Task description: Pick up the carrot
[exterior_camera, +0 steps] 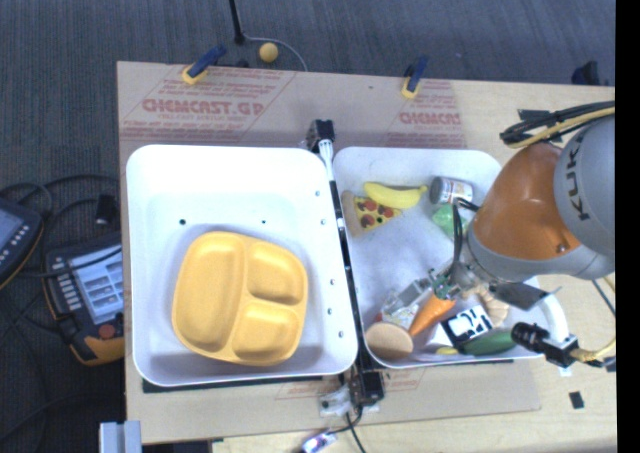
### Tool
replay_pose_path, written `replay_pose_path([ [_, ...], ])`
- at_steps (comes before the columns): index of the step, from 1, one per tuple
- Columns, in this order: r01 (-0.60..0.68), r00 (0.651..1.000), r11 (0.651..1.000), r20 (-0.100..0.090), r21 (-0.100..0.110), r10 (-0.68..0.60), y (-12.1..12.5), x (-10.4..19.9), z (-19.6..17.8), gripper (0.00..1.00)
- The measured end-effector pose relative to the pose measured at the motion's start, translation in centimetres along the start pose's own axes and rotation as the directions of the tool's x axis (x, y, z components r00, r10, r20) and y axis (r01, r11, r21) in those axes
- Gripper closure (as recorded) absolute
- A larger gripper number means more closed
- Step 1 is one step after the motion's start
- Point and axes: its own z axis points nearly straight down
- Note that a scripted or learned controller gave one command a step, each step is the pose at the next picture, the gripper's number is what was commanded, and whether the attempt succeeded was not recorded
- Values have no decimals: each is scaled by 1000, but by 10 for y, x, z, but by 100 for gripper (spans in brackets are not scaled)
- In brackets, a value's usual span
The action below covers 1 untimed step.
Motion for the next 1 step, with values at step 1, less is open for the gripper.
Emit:
replay_pose_path([
  [1, -1, 1000, 1000, -6, -5, 1, 4, -1, -12, 100],
])
